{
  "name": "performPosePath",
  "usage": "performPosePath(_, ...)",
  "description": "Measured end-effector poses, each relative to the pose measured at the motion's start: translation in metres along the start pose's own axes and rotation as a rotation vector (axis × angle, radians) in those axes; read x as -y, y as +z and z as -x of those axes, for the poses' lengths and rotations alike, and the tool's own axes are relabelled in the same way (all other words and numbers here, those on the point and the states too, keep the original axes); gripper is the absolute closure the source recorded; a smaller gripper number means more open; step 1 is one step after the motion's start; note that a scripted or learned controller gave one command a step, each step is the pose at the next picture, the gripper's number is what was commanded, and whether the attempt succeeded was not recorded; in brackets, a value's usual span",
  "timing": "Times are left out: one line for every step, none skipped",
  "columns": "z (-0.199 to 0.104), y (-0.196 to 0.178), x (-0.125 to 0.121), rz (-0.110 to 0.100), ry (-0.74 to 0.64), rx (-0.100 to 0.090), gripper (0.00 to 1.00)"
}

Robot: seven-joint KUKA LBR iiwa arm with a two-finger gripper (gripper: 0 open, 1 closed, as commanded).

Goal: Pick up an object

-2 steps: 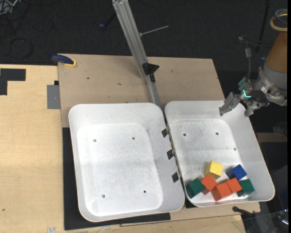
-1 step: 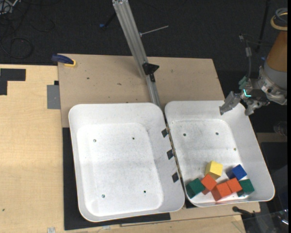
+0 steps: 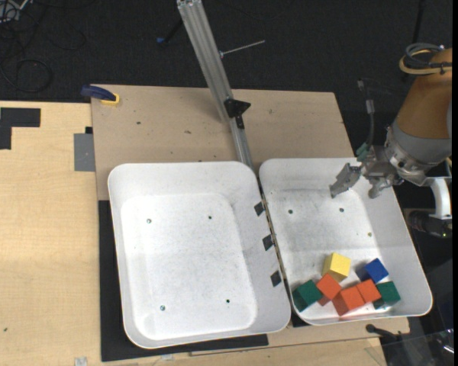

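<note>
Hovered hand [image 3: 360, 180] open and empty over right bin's [image 3: 320, 204] far end, well apart from blocks [image 3: 349, 284] huddled in near corner; risked closing on several or jamming, so tightly packed.

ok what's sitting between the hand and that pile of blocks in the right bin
Nothing. In the camera view, bare white bin floor separates the hand, near the bin's far edge, from the blocks clustered in its near corner.
</note>
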State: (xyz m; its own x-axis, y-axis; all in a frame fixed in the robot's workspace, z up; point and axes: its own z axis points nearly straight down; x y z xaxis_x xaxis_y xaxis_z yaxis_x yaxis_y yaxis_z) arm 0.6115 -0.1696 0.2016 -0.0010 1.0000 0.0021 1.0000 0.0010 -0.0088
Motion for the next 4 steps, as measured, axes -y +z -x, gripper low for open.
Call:
performPosePath(-0.008,0.054,-0.005,0.000,0.000,-0.001,0.00)
performPosePath(-0.008,0.105,-0.005,0.006,0.002,0.001,0.00)
performPosePath(-0.007,0.095,-0.005,0.006,0.006,0.001,1.00)
performPosePath(-0.006,0.051,0.001,0.011,0.007,0.002,1.00)
